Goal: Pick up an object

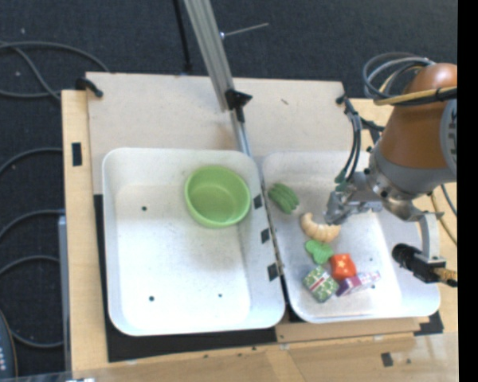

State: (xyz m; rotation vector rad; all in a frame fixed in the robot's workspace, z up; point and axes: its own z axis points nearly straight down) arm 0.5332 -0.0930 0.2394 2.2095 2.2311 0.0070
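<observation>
- Though no brand, label or writing can be read on anything, colours tell the objects apart.
- Well left of the jaws, a green bowl (217,196) sits upright in the left bin (135,293).
- Nearer, still left of them, a dark green ridged object (284,197) lies in the right bin (406,297).
- Just below the gripper (335,211), a pale curved croissant-like piece (319,228) lies touching or nearly touching it; whether the jaws are spread or closed cannot be told.
- Below that lie a small green piece (319,251), a red block (342,266) and a multicoloured cube (319,284).
</observation>
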